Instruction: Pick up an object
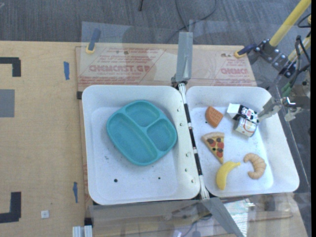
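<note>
The right bin [281, 179] holds several toy foods: an orange cracker [214, 116], a pizza slice [215, 145], a yellow banana [224, 174] and a tan croissant [256, 165]. A small white carton with black and red print [245, 122] lies near the bin's back right, with a white block [233, 109] touching its left side. My gripper [279, 105] sits at the right bin's right rim, just right of the carton and partly lost against clutter there. Nothing is visibly held in it.
A teal divided plate [141, 132] lies in the left bin [98, 181]. A grey divider strip [184, 58] runs behind the seam between the bins. A yellow pole [291, 16] and a clamp with cables [274, 53] stand at the back right.
</note>
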### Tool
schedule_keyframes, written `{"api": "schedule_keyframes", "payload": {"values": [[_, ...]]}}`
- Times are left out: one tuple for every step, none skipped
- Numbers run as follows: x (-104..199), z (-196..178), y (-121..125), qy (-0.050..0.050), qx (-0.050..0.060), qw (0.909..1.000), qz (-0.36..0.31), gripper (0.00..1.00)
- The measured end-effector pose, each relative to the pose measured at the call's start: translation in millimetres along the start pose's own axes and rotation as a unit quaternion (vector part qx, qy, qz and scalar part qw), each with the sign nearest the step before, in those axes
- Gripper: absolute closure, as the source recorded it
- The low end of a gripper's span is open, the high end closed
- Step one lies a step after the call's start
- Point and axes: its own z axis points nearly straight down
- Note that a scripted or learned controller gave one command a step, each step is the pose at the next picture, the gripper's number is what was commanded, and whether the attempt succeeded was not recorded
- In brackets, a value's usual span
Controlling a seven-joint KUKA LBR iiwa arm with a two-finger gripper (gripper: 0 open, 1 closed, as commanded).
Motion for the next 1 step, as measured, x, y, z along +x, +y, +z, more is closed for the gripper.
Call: {"api": "schedule_keyframes", "payload": {"values": [[17.2,91.9,42.5,0.000,0.000,0.9995,-0.032,0.00]]}}
